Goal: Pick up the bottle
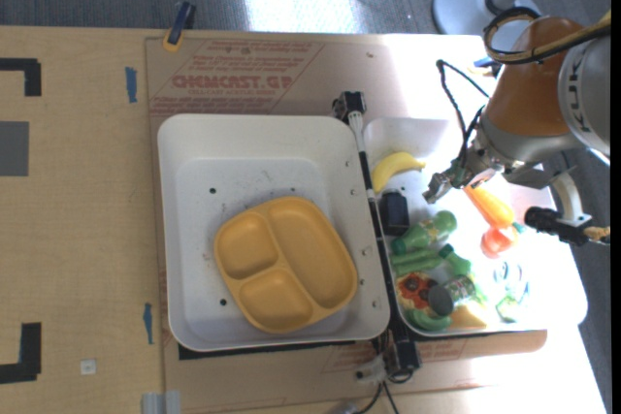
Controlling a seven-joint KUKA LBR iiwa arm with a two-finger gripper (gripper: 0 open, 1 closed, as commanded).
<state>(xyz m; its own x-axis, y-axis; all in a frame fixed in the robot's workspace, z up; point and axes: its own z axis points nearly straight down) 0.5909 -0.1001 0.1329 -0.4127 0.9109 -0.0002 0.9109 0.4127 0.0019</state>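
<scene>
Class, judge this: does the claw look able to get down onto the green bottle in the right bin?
Probably yes: the green plastic bottle lies uncovered just below the claw, though toys crowd it.

Matt yellow plastic tray (284,263) in smooth white plastic bin (194,160), on cardboard (78,208).

I'm looking at the left bin (184,208), lower centre of frame, with a yellow divided plate (283,262) lying inside it. In the right bin (412,129) I see a banana (393,167) near the top, an orange carrot (488,205) further right, and a black block (394,212) against the inner wall. Upper left, a blue-and-yellow clip (179,24) sits on the worktop (68,208).
</scene>
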